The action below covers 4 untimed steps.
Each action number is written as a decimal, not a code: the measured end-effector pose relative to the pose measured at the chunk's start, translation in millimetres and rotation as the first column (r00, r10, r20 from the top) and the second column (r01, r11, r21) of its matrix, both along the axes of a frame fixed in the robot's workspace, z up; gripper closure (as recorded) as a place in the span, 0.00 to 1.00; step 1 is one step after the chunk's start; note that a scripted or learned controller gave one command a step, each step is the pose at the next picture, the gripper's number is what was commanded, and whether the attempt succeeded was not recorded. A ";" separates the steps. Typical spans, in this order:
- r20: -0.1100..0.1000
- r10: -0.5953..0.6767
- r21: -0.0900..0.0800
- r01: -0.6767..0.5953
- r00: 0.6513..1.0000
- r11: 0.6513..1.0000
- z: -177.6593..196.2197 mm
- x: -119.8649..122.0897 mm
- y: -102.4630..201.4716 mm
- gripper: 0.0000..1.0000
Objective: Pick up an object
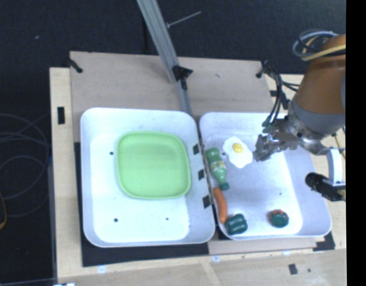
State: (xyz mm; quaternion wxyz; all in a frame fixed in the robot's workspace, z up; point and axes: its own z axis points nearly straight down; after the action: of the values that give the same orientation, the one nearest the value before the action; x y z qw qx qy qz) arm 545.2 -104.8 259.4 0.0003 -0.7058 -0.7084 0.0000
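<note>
One fried egg (237, 151) in right bin (302, 222), just left of claw (263, 150), claw state unclear

The two white bins (99, 177) look like smooth, slightly glossy plastic. The green plate (153, 164) in the left bin looks matt plastic. The bench (230, 85) looks like pale, matt wood. The pole (159, 31) at the far side looks like grey metal.
</note>
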 end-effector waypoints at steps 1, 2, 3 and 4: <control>0.001 0.000 0.000 0.000 1.000 1.000 3.9 15.7 49.8 1.00; 0.001 -0.001 0.000 0.001 1.000 1.000 2.8 40.7 86.3 1.00; 0.001 0.000 0.000 0.000 1.000 1.000 7.9 61.8 134.0 1.00; 0.000 -0.001 0.000 0.001 1.000 1.000 -8.8 90.3 177.5 1.00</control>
State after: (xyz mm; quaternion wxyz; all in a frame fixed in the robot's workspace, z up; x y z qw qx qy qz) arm 635.4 72.6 250.6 0.0002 -0.7062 -0.7080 0.0002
